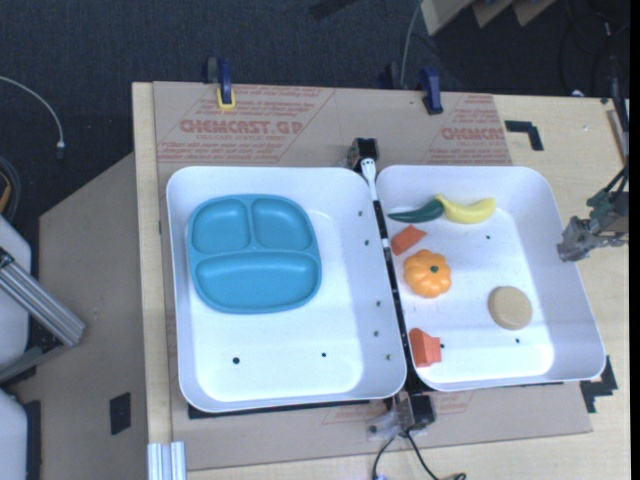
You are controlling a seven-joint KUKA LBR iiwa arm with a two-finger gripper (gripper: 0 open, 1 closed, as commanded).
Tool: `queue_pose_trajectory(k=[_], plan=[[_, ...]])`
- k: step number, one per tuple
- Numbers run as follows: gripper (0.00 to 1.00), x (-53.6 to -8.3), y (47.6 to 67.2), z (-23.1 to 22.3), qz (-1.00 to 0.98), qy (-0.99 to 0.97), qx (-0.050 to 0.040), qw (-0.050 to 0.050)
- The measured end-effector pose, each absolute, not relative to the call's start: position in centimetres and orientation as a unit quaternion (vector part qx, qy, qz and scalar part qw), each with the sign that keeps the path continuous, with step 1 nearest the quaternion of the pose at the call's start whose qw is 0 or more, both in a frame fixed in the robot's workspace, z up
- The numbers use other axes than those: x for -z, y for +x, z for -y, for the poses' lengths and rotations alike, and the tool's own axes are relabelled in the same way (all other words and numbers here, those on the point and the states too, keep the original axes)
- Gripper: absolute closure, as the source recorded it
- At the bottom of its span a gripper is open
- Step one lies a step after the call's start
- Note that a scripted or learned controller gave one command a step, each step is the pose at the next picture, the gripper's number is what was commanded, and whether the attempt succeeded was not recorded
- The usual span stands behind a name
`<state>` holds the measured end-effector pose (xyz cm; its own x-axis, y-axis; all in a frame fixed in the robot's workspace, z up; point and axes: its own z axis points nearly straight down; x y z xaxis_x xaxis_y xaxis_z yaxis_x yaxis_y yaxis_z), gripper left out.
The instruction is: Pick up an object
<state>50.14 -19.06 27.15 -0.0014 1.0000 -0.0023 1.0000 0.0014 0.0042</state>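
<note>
The right bin (540,193) holds several small objects. A yellow banana (468,209) and a green pepper (418,212) lie at its far side. Below them come an orange-red wedge (407,239), an orange pumpkin (427,274), a tan round disc (511,307) and a red-orange block (425,347) near the front. My gripper (585,236) is a small grey shape just outside the right bin's right rim, apart from all the objects and with nothing seen in it.
In the left bin (290,363) lies a blue divided plate (255,253). Both bins rest on a brown cardboard sheet (300,118) held by blue clamps (431,88) at the far edge. Cables (400,448) run off the front.
</note>
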Motion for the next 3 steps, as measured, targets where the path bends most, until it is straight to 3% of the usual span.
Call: queue_pose_trajectory(k=[3], plan=[[1.0, -24.6, 55.6, 5.3, -0.709, 0.705, 0.0002, -0.002]])
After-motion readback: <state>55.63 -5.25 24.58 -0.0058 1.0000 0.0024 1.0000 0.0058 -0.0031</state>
